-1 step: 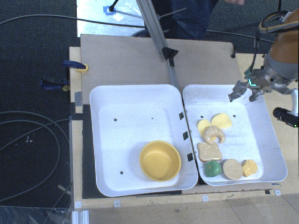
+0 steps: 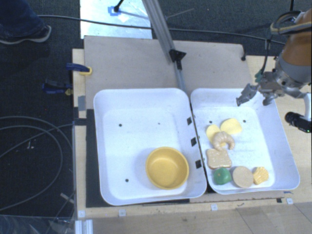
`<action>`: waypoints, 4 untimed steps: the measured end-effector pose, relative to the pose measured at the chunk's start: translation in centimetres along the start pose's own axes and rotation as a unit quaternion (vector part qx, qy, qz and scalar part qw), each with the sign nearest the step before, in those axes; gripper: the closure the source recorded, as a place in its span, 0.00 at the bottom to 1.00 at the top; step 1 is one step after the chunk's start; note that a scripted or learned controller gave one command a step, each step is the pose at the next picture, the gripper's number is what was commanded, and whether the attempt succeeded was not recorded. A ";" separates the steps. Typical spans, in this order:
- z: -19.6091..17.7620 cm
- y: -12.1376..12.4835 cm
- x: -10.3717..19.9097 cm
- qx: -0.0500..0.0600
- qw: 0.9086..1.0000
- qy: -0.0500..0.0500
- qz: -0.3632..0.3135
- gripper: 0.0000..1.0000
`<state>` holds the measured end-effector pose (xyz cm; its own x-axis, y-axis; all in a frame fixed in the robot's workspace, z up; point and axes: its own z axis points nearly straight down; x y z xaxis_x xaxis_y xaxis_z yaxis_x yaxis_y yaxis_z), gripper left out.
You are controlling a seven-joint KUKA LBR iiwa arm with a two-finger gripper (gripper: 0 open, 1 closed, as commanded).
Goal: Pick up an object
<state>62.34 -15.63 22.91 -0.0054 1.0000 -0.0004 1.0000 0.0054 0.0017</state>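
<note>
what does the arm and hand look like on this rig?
Grey arm with an orange band above the wrist. A dark cable runs beside it, and a yellowish loop of hose sits on top of the orange section. The hand is grey metal with two slim fingers. No readable markings at this resolution.

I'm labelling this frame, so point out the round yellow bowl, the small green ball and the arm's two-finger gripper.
round yellow bowl [image 2: 167,167]: camera view, inner floor of bowl.
small green ball [image 2: 222,176]: camera view, top surface.
two-finger gripper [image 2: 255,98]: camera view, midway between fingertips.
</note>
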 end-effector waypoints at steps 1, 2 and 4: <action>4.2 0.0 0.6 0.000 1.000 0.000 -0.001 0.00; 8.3 0.3 0.6 0.001 1.000 0.000 0.001 0.00; 12.0 0.4 0.6 -0.001 1.000 0.000 0.001 1.00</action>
<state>62.81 -15.04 10.89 -0.0044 1.0000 -0.0011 1.0000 0.0044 0.0046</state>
